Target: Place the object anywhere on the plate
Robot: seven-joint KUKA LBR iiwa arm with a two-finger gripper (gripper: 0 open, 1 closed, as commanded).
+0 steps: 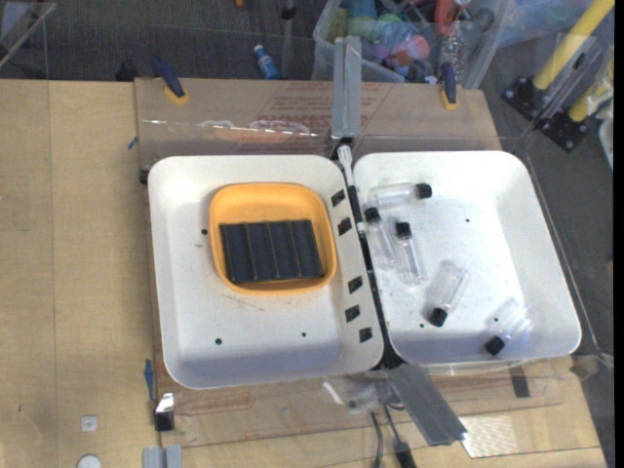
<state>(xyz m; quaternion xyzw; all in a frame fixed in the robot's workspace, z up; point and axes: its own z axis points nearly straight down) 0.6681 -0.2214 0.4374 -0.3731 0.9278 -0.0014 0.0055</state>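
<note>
– Camera view is up. I've got five clear vials with black caps, all in the right bin [546,261]. The orange plate [273,195] sits in the left bin [185,300], and a black ribbed insert [271,250] covers most of its floor.

– Which vial would you take?

– I'd take the mid-bin vial [446,289]. It lies apart from the others. The two vials [408,253] near the divider [363,281] lie close together, so I judge them a bad pick. The near-right vial [511,322] hugs the bin wall.

– And the approach?

– I'd come in across the barrel, not along it. It's clear, round plastic and will likely roll. I'd lift it well over the divider and set it down low on the ribs, which should stop it rolling.

– What about the surroundings?

– The bins sit on cardboard [244,115] over a wooden bench [68,261]. There's a tub of coloured toys [419,18] beyond the far edge.
</note>
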